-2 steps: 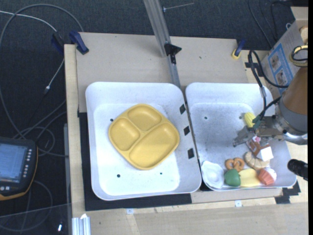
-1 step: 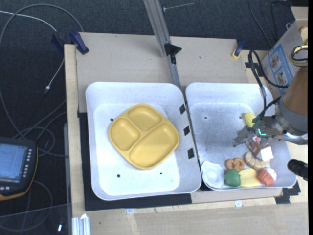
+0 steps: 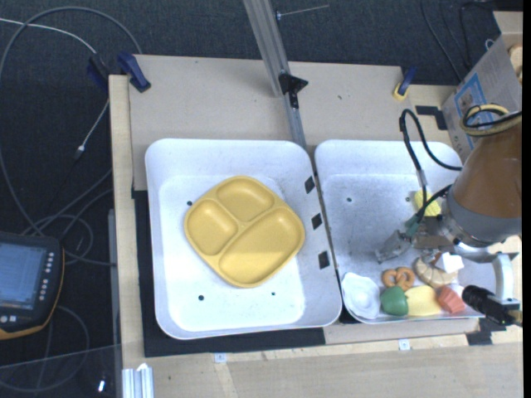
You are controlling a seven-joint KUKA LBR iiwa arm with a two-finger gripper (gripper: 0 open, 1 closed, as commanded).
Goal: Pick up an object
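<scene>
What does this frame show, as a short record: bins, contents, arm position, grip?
left bin: holds a yellow divided plate, lying flat near the middle
right bin: small items bunched along the near edge: white piece, pretzel, green item, yellow item, red-orange item
arm: over the right side of the right bin
gripper: low over the bin floor, just behind the pile
grip: cannot tell; nothing seen held

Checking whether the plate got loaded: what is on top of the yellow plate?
Nothing lies on the yellow plate; its three compartments show bare in the left bin. The bin floor beneath it is covered.
</scene>
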